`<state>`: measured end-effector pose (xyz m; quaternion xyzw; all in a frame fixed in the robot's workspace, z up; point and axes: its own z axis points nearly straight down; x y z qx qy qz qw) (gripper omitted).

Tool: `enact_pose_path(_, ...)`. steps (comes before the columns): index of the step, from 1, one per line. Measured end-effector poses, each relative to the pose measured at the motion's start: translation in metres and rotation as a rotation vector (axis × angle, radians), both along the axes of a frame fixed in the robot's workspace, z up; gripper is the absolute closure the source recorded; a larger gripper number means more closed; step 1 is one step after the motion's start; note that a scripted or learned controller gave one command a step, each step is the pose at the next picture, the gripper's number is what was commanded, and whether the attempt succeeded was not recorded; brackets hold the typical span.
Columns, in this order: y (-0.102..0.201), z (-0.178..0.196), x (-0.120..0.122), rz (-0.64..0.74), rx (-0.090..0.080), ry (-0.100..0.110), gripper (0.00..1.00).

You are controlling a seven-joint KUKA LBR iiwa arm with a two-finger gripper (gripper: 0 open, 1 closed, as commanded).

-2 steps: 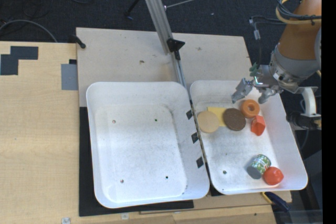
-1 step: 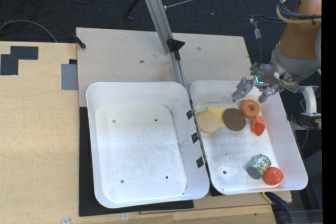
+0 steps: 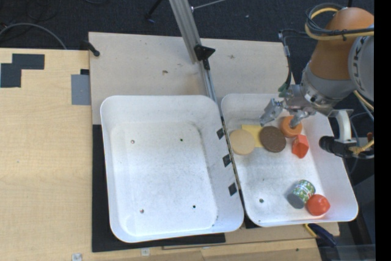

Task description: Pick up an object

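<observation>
My gripper (image 3: 284, 117) hangs over the back of the right bin (image 3: 342, 208), open, with one grey finger (image 3: 270, 113) splayed to the left. An orange round piece (image 3: 291, 127) lies just under its right side; I cannot see anything held between the fingers. A brown disc (image 3: 272, 139) and a tan disc (image 3: 242, 142) lie side by side just in front of it, with a yellow piece (image 3: 250, 129) behind them. A red-orange block (image 3: 300, 147) sits right of the brown disc.
A green and silver can (image 3: 302, 192) and a red ball (image 3: 317, 205) rest near the right bin's front corner. The left bin (image 3: 122, 131) adjoins it along a clipped divider (image 3: 225, 150). A slanted aluminium post (image 3: 183, 15) rises behind the bins.
</observation>
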<state>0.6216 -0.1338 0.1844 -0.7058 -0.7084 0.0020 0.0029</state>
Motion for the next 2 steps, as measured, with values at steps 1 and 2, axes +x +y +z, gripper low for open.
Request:
enact_pose_path(1,-0.001,-0.047,-0.008,-0.003,0.000,0.001,0.00)
enact_pose_path(2,-0.002,-0.091,-0.006,-0.005,-0.005,-0.010,0.00)
